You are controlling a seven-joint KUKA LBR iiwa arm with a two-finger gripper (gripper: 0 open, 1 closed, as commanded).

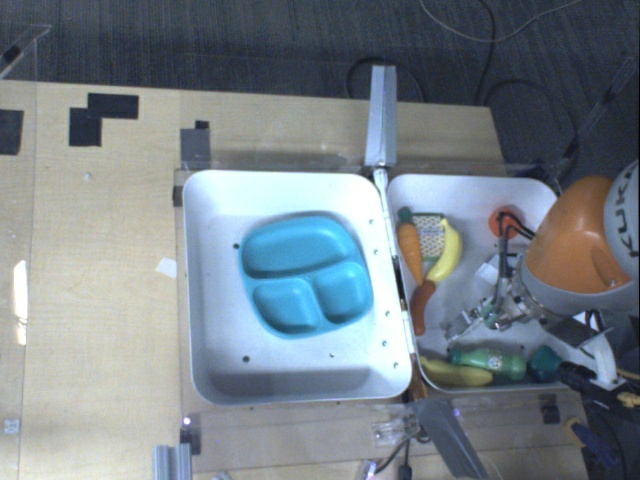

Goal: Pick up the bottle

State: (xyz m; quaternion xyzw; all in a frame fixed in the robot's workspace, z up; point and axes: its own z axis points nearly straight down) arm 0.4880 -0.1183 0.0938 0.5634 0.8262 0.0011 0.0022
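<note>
Hovering end effector (492,313), bottle (490,361) below

Even, bright overhead lighting. Soft shadow along the left bin (200,298) inner walls. Overall slightly soft focus, mild glare on the bench (90,268).

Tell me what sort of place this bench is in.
Most likely a robotics lab set up for bin-picking trials. A robot arm reaches over two white bins, toy food such as a banana lies in one, and loose cables trail across the dark carpet.
</note>
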